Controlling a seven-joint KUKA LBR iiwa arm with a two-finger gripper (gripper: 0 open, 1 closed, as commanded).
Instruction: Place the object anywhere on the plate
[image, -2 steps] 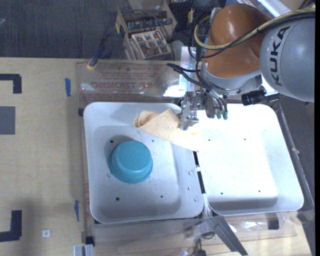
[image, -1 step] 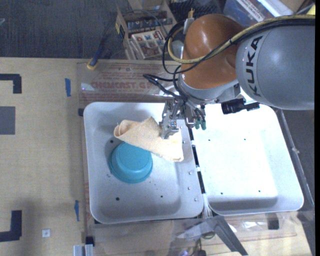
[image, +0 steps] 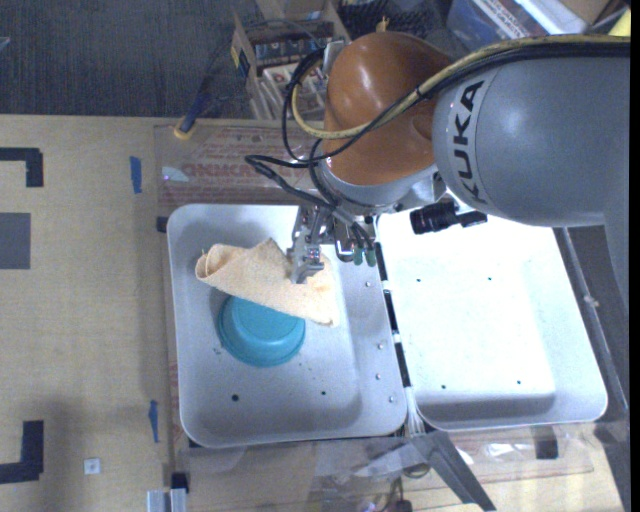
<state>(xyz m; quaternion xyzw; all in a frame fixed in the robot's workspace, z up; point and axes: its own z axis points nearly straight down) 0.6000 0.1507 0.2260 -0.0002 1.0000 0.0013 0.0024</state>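
The arm (image: 520, 120), grey with an orange band, reaches in from the right and bends down over the upper edge of the left bin (image: 200, 400), its wrist hanging above the bin's upper right part. The right bin (image: 490, 320) sits just beside the left bin, their rims touching along the middle.

Inside the left bin, a tan cloth (image: 262, 278) lies crumpled across the upper middle, one corner rolled toward the bin's left wall. Its lower edge drapes over the top of a blue plate (image: 260, 335), which rests near the bin's centre, so cloth and plate overlap.

The claw (image: 305, 262) points down into the left bin, its fingers drawn close together with a fold of the cloth's right part pinched between them. That part of the cloth peaks up slightly at the fingertips.
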